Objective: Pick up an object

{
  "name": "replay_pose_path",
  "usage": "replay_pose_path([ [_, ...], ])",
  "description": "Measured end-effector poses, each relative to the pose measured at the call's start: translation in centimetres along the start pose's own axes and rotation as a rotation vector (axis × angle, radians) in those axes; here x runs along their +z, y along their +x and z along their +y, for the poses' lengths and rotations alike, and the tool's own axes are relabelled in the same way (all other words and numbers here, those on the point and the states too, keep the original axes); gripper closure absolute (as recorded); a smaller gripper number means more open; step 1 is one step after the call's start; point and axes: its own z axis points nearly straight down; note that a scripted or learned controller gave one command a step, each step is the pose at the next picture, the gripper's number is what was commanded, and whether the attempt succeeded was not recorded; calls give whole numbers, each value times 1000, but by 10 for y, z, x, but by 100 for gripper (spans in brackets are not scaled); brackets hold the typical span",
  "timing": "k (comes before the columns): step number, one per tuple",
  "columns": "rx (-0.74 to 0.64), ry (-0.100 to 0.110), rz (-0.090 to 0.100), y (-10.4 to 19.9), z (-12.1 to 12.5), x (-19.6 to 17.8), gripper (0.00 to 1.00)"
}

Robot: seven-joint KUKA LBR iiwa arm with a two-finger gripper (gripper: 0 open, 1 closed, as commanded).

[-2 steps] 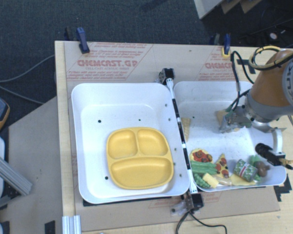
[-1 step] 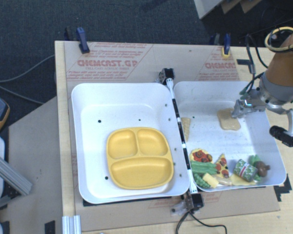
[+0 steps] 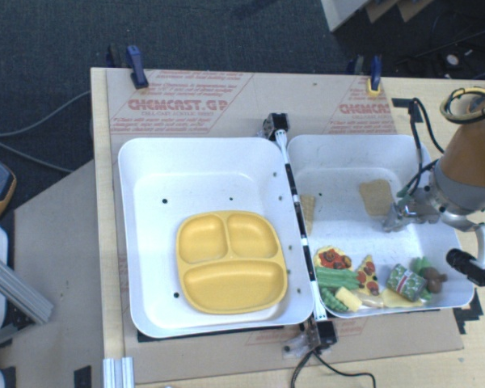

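- I see my gripper (image 3: 394,219) low in the right bin (image 3: 339,148), near its right wall. I cannot tell how it is set or if it has hold of anything.
- The toys sit in a heap along the front of that bin: a pizza slice (image 3: 334,258), green beans (image 3: 333,279), a green can (image 3: 404,280) and some small bits.
- A tan slice (image 3: 376,196) lies flat, just left of the gripper.
- I think these are light plastic toys, hard and a bit slippery.
- I would go for the can. It looks chunky, so I can pinch its two sides.
- The flat tan slice looks hard to get under.
- The yellow plate (image 3: 229,260) is in the left bin (image 3: 145,217).
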Motion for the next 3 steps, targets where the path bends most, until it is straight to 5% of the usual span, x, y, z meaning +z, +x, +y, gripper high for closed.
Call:
replay_pose_path([
  [1, -10, -20, -5, 47, 58, -97, 100],
  [2, 0, -12, -2, 17, 59, -1, 100],
  [3, -1, -17, -5, 7, 18, -7, 100],
])
